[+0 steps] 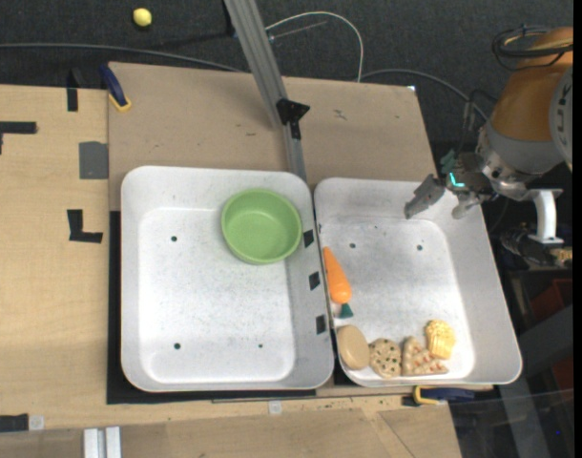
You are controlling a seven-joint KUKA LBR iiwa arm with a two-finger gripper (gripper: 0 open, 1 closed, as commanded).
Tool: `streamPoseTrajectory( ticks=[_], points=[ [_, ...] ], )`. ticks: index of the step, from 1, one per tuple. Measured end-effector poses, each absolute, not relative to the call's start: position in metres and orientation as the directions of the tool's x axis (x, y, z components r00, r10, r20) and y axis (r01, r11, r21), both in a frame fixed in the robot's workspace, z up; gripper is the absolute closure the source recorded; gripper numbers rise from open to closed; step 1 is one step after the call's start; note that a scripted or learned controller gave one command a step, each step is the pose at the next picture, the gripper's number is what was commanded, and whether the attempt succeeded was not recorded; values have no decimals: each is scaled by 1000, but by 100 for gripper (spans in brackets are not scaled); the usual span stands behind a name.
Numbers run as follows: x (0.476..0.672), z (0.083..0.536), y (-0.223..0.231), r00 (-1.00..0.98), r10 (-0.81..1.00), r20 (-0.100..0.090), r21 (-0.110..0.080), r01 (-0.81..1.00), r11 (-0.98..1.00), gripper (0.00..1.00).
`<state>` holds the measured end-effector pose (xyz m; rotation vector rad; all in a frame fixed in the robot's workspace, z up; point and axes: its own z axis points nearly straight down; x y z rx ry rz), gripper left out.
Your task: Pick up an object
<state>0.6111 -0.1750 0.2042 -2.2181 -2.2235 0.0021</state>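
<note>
Camera view: claw [444,201] spread open w/ nothing in it, at 1 o'clock over right bin [482,284]. Carrot [337,276] on that bin's 9 o'clock edge; green bowl [261,225] in left bin [143,284] at 1 o'clock.

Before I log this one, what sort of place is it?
Probably a robot lab bench for pick tests: two white bins side by side, toy food such as a carrot, and an arm with its pincer over the right bin.

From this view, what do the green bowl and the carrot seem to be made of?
Green bowl: probably plastic, with one even matte green colour and a smooth, thin rim. Carrot: likely a plastic toy, given its flat uniform orange body and teal-green stub end. The view is too coarse to be sure of either.
</note>
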Motion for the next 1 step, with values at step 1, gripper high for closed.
streamPoseTrajectory(
  ticks=[1],
  points=[
    [607, 140, -177, -1, 1000, 0, -7, 1000, 1, 0]
  ],
)
